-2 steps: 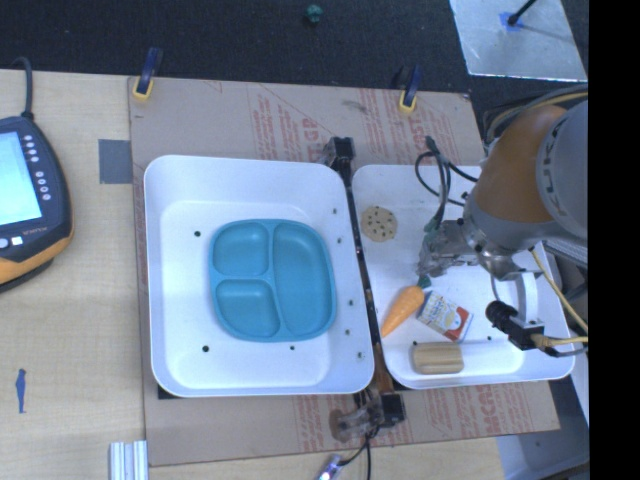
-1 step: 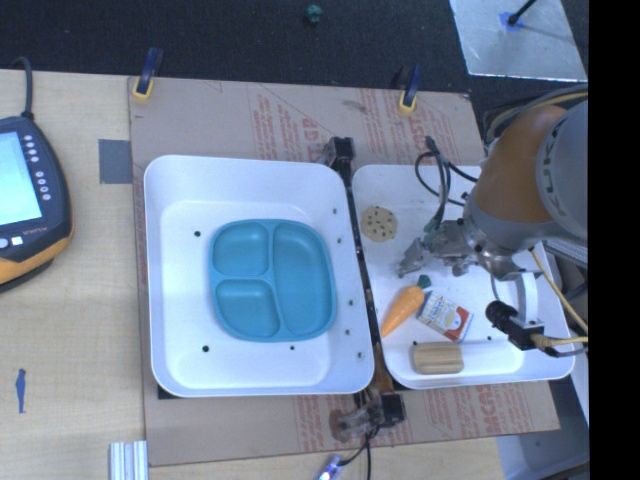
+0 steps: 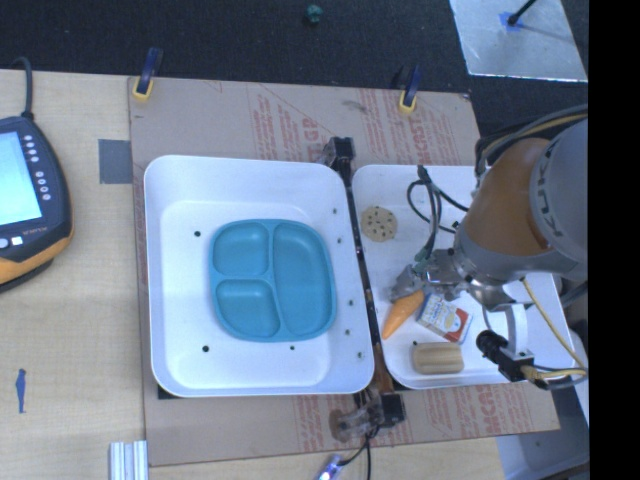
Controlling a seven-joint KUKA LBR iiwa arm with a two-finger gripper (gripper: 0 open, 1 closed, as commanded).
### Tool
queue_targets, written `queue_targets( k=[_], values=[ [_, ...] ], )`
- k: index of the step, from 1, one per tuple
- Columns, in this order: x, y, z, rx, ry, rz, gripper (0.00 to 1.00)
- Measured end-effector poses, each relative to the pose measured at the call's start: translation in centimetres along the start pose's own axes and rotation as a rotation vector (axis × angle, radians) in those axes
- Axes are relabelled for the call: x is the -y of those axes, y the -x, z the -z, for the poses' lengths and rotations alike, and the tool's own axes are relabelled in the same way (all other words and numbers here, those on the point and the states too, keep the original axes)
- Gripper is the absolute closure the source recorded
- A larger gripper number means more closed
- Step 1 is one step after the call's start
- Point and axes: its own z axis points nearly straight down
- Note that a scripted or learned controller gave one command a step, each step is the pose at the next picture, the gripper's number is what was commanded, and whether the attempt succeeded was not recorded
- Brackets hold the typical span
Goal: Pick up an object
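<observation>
While my tool [image 3: 418, 280] hangs low in the right bin [image 3: 392, 180], its grip impossible to tell, the orange carrot [image 3: 399, 315] lies just below it, the red-and-white packet [image 3: 443, 318] beside, the tan block [image 3: 438, 358] further down.

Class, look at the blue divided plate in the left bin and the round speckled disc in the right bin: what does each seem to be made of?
Blue divided plate: likely moulded plastic, going by its even colour, soft sheen and rounded compartment ridges. Round speckled disc: tan and matte with dark spots, like a toy cookie; plastic or foam, too small to tell which.
</observation>
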Motion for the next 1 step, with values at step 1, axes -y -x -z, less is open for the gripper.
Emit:
queue_targets(
  k=[1],
  values=[
    [-1.32,0.06,0.02,0.001,0.001,0.002,0.0]
  ],
)
